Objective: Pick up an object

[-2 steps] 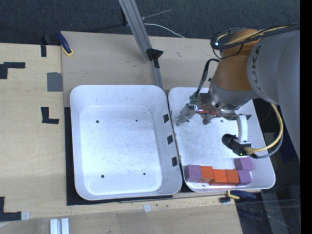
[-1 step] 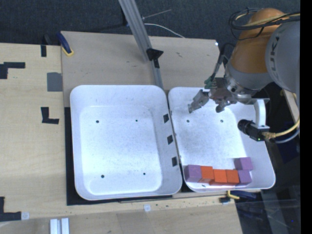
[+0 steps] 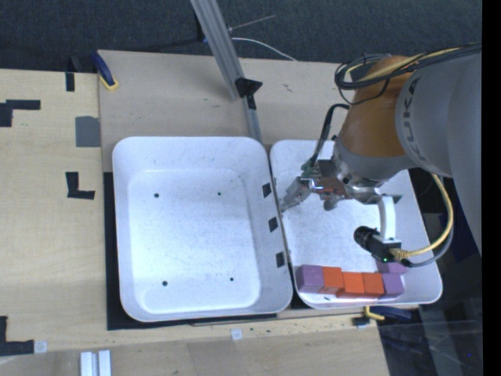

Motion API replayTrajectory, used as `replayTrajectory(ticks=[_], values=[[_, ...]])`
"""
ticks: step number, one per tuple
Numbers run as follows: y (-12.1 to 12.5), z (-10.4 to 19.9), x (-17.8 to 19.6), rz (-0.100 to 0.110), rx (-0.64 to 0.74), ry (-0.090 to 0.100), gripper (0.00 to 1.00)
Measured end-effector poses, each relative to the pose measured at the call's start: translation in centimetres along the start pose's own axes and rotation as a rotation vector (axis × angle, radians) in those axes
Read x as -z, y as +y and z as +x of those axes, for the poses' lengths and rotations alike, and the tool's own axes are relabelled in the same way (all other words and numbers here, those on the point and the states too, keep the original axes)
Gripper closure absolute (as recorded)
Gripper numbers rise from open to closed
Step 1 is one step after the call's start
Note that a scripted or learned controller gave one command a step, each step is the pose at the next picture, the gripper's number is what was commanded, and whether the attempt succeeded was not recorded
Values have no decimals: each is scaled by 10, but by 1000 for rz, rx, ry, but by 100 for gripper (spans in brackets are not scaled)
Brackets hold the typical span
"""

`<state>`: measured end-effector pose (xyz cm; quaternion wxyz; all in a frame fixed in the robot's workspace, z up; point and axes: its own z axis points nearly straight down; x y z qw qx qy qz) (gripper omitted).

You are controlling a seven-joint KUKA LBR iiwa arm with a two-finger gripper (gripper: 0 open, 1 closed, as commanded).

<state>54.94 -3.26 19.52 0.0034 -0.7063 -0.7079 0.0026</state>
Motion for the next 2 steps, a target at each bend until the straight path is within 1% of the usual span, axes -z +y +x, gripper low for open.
replayTrajectory(ticks=[1, 2], values=[[28, 31, 46, -12, 3, -1, 0], [92, 107, 1, -7, 6, 0, 0]])
